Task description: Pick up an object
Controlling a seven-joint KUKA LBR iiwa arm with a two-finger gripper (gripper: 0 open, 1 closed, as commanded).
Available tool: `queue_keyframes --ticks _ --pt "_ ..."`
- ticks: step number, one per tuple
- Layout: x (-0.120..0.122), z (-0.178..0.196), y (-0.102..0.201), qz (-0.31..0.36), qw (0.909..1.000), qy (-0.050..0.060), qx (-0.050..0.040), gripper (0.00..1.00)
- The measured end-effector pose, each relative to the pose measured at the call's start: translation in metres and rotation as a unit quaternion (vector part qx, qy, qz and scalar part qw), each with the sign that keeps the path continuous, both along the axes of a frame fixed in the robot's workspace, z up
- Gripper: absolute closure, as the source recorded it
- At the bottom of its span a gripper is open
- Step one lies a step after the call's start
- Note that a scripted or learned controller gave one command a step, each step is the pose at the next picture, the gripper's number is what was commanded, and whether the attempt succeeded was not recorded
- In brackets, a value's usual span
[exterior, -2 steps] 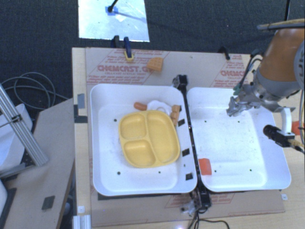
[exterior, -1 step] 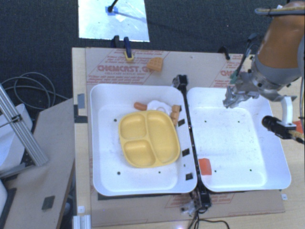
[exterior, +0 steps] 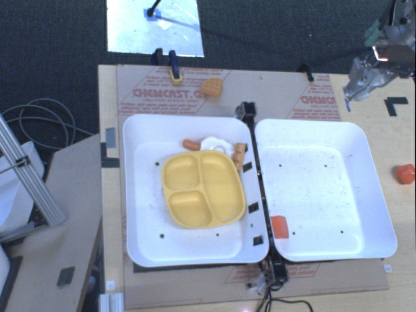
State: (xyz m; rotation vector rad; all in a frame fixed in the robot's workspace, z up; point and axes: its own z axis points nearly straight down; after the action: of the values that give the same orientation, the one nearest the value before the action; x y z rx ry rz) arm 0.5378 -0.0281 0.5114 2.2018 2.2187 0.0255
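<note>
Gripper [exterior: 361, 86] at frame's top right, beyond right bin's [exterior: 374, 187] far corner, blurred; jaw state impossible to tell. Yellow divided plate [exterior: 201, 190] mid left bin [exterior: 140, 194], partly covering white piece [exterior: 216, 145]. Orange block [exterior: 279, 226] at right bin's near-left corner. Bench plywood; dark carpet beyond.

Two white bins sit side by side: the left bin [exterior: 140, 194] holds a pale yellow divided tray [exterior: 201, 190], an orange sausage-shaped piece [exterior: 191, 145], a white piece [exterior: 216, 145] and a tan piece [exterior: 239, 153]; the right bin [exterior: 364, 174] – faintly speckled – holds an orange-red block [exterior: 279, 226] at its near left corner. The bench [exterior: 260, 86] is tan board with red printed lettering; a golden-brown waffle [exterior: 211, 87] lies near its far edge, an orange object [exterior: 405, 173] at its right edge.
</note>
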Motion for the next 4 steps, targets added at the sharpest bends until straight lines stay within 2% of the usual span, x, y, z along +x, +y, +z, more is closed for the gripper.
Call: queue_keyframes --ticks 1,2,3,4 --pt "0.0 -0.01 -0.001 -0.001 1.0 0.01 -0.0004 0.0" --pt "-0.053 0.027 0.064 0.002 1.0 0.008 0.0012 0.0" --pt "-0.051 0.036 0.06 0.001 1.0 0.008 0.0002 1.0" --pt "-0.051 0.035 0.06 0.001 1.0 0.008 0.0001 0.0"
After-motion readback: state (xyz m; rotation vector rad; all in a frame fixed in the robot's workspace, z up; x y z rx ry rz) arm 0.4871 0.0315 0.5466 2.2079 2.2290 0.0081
